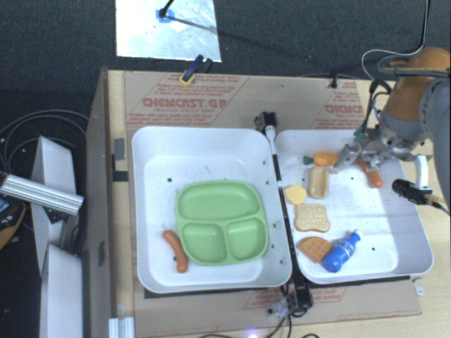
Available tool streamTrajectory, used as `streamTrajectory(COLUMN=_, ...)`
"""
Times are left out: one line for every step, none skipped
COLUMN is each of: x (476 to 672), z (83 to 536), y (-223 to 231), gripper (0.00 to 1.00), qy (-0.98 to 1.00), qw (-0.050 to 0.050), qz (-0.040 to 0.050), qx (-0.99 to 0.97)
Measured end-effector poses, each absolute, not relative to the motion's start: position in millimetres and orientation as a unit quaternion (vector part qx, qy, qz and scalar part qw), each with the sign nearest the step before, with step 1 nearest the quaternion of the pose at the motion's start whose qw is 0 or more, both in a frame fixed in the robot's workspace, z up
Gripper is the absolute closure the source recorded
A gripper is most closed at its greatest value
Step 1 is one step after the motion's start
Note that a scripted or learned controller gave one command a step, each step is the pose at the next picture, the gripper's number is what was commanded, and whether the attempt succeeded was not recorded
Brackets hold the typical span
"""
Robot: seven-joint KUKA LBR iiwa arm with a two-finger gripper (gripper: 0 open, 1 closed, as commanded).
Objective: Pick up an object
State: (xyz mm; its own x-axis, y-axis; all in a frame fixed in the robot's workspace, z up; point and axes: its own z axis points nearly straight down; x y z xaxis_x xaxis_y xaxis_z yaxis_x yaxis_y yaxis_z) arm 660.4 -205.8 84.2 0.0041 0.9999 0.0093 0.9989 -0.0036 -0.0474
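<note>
My gripper [357, 162] hovers over the back of the right bin [405, 220], open, with nothing between its fingers. An orange carrot [325, 159] lies just left of it, and a small orange sausage piece [374, 179] lies just below and to its right. Further forward in that bin are a beige bun [318, 182], a yellow chip [296, 193], a toast slice [312, 218], a brown waffle [314, 247] and a blue bottle [341, 252].
The left bin [151, 189] holds a green divided tray [222, 220] and a red sausage [176, 250] by its front left corner. A ridge [280, 203] divides the two bins. The arm [416, 97] reaches in from the right, with cables behind it.
</note>
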Motion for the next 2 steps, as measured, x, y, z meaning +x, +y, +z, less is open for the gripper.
streamTrajectory(x=660.7, z=84.2, y=-206.9, gripper=0.0, qy=-0.705, qw=0.021, qz=0.0128, qx=-0.708)
streamTrajectory(x=660.7, z=84.2, y=-206.9, gripper=0.0, qy=-0.706, qw=0.021, qz=0.0128, qx=-0.708)
